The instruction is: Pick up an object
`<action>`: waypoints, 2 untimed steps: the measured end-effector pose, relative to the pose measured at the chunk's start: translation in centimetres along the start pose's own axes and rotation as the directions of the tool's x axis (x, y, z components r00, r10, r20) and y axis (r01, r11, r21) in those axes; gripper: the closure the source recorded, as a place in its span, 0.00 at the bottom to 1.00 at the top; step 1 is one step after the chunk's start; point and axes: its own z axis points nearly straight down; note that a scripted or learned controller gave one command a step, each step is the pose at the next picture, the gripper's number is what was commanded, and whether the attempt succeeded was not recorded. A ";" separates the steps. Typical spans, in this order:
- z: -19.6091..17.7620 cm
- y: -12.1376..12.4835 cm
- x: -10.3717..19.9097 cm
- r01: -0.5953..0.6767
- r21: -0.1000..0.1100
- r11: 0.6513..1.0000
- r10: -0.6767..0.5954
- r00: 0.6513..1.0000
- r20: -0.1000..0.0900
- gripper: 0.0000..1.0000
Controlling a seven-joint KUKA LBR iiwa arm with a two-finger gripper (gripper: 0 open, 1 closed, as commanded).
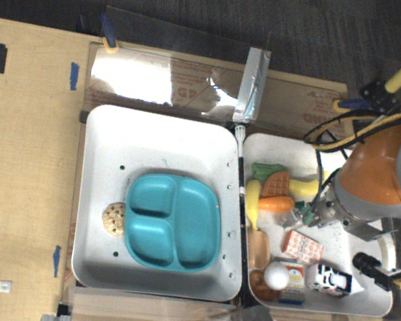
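Note:
My gripper [312,213] hangs low over the right bin [379,296], under the grey and orange wrist. It is just right of an orange carrot [276,204] and above a small red-and-white box [302,246]. Close by lie a brown waffle [276,182], a yellow banana [303,187] and a green piece [268,169]. Along the bin's left wall lie a yellow corn-like piece [251,202] and a tan bread roll [258,249]. A white egg [277,278] and a black-and-white toy [333,279] sit near the front.
The left bin [106,132] bears a teal divided plate [173,221] with a speckled cookie [114,218] beside its left edge. Yellow and black cables [362,107] run behind the arm at the upper right. A clear sheet [169,74] stands behind the bins.

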 end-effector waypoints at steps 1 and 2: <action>0.1 0.0 0.0 0.000 0.002 1.000 0.000 1.000 -0.001 0.00; 1.3 5.0 -1.0 -0.098 0.008 0.995 0.098 0.995 -0.005 0.00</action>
